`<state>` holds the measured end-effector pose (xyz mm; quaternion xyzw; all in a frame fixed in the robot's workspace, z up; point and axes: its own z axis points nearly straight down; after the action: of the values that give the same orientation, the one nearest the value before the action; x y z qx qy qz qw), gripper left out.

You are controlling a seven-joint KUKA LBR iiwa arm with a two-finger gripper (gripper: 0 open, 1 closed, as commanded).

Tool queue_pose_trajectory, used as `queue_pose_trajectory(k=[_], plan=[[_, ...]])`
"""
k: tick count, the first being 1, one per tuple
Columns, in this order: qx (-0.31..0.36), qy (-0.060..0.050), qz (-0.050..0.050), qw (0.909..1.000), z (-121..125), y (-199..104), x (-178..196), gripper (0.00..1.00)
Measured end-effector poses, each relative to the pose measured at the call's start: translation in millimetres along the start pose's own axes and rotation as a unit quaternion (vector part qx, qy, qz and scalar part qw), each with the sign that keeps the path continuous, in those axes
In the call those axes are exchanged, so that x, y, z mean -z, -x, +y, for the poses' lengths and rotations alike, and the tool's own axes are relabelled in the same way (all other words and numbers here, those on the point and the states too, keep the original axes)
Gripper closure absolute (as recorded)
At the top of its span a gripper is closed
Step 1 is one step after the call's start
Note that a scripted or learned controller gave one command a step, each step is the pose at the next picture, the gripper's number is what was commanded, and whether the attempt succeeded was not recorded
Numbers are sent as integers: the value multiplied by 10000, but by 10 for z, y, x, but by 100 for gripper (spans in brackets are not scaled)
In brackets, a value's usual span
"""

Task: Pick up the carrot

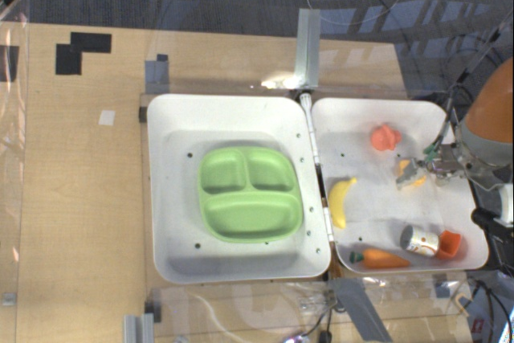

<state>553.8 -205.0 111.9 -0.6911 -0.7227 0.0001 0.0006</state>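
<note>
The carrot point(384, 258), orange with a green stub at its left end, lies flat along the front edge of the right bin point(353, 118). My gripper point(411, 171) is well behind it, low over the right middle of that bin. It points left from the grey wrist point(450, 165), and the arm's orange band point(491, 112) shows at the right edge. A small yellow-orange object point(413, 181) lies right at the gripper's tip; I cannot make out whether the two touch. The carrot lies apart from the gripper.
A yellow banana point(341, 201) lies by the right bin's left wall. A pink-red lump point(385, 137) is at the back. A silver can point(421, 240) and an orange cup point(450, 243) sit just right of the carrot. The left bin point(169, 173) holds a green divided plate point(247, 193).
</note>
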Motion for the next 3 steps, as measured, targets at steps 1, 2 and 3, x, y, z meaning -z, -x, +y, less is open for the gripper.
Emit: queue_pose_trajectory(k=[1, 2, 3], plan=[[591, 51, -16, 9982, 597, 26, -240, 0], [-367, 10, 0, 9993, -133, -282, 343, 0], [74, 49, -13, 10000, 288, -110, -238, 0]])
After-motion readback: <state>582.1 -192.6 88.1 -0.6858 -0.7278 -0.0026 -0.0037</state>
